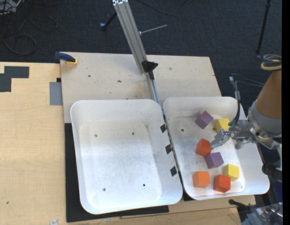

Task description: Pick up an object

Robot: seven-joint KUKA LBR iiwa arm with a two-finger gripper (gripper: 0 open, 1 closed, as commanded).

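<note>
The right bin (182, 108) holds several small blocks. Among them are a purple block (204, 119) and a yellow block (223, 124) toward the back, a red-orange block (203, 148), and a second purple block (214, 160) in the middle. An orange block (201, 179), a red block (222, 183) and another yellow block (231, 171) lie at the front. My gripper (220, 138) reaches in from the right and hangs between the back yellow block and the red-orange block. It is open, with no block between its fingers.
The left bin (84, 121) sits beside the right one, with black clips along the shared rim. A slanted metal rail (133, 36) rises behind the bins. A blue-and-yellow clamp (66, 58) lies at the board's far left corner.
</note>
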